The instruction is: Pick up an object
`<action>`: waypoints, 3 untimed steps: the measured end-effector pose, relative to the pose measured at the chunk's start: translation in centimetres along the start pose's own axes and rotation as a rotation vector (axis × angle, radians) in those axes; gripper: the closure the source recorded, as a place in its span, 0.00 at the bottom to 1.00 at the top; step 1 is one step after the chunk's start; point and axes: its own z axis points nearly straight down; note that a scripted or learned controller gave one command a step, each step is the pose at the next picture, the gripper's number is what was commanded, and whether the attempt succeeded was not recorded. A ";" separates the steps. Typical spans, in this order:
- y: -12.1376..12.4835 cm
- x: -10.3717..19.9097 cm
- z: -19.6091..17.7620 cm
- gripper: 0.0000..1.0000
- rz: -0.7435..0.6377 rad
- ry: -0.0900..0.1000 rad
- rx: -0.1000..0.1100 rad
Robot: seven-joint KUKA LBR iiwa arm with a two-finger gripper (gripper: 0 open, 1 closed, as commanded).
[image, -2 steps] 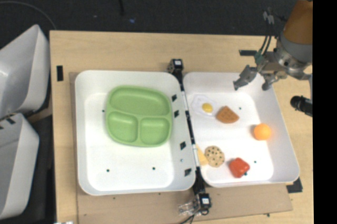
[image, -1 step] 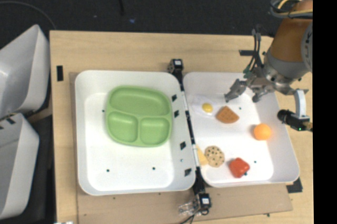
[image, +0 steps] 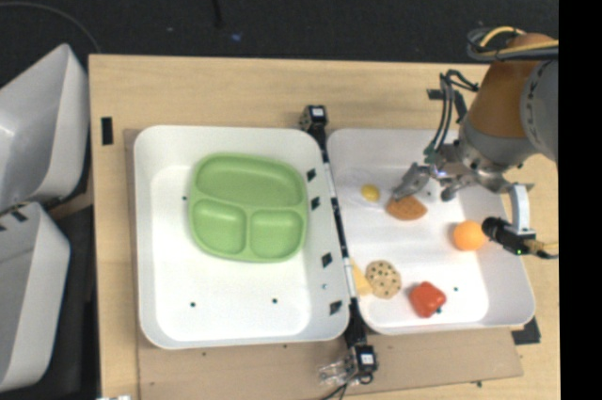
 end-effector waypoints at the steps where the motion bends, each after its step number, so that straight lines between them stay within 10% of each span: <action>1: 0.0 -0.1 2.8 0.00 0.002 0.000 -0.003; 2: 0.2 -0.2 1.4 1.00 0.005 -0.002 -0.010; 3: 0.2 -1.1 -4.7 1.00 0.006 -0.002 -0.012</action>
